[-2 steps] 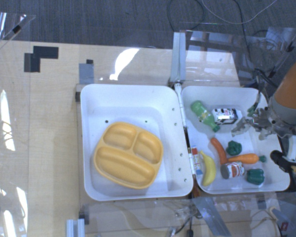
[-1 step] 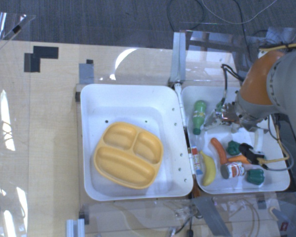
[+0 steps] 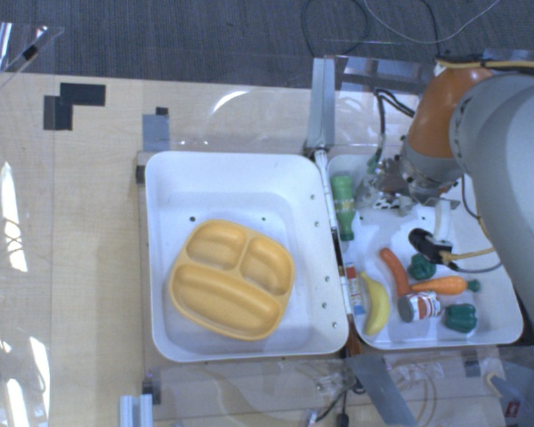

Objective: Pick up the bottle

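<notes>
**Arm over the right bin, green bottle at the left wall**

Nearest you, in the right bin [image 3: 507,332], lie 1 banana [image 3: 375,303], 1 small jar [image 3: 422,307], 1 green pepper [image 3: 460,318] and 1 carrot [image 3: 440,285]. The green bottle [image 3: 342,205] lies lengthwise against this bin's left wall, beside the divider. The gripper [image 3: 399,192] hangs near the bin's far end, just right of the bottle; you cannot tell whether it is released or clenched. Expect risk from the wall: 1 finger may strike it, or the bottle may roll aside.
</notes>
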Motion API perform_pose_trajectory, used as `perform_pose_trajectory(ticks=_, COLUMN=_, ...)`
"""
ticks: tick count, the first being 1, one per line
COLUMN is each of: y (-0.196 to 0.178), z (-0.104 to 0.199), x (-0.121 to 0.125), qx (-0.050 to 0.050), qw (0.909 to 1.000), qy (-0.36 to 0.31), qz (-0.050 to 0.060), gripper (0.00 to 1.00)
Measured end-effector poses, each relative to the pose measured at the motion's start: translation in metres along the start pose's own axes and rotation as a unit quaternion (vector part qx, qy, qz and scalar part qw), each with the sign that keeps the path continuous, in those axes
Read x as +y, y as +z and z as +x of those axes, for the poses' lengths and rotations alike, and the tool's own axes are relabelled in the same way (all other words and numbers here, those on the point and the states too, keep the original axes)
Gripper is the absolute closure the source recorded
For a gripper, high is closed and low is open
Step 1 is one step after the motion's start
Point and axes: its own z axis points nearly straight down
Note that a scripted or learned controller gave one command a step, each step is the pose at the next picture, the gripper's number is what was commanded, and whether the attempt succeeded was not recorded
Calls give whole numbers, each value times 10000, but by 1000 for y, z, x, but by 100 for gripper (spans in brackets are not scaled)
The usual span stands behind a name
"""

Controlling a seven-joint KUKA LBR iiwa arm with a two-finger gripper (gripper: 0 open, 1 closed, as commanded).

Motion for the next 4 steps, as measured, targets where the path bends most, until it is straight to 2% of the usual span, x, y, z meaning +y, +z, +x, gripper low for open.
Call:
perform_pose_trajectory(ticks=1, y=-11, z=1, x=0, qx=2, qw=10000, qy=-35, qz=27, gripper=100)
perform_pose_trajectory(ticks=2, y=-13, z=-3, x=1, qx=-20, qw=10000, qy=-23, qz=-1, gripper=0)
perform_pose_trajectory(ticks=3, y=-5, z=-4, x=14, qx=-15, qw=9993, qy=-276, qz=239, gripper=0)
perform_pose_trajectory(ticks=4, y=-6, z=-1, x=18, qx=1, qw=9995, qy=276, qz=166, gripper=0)
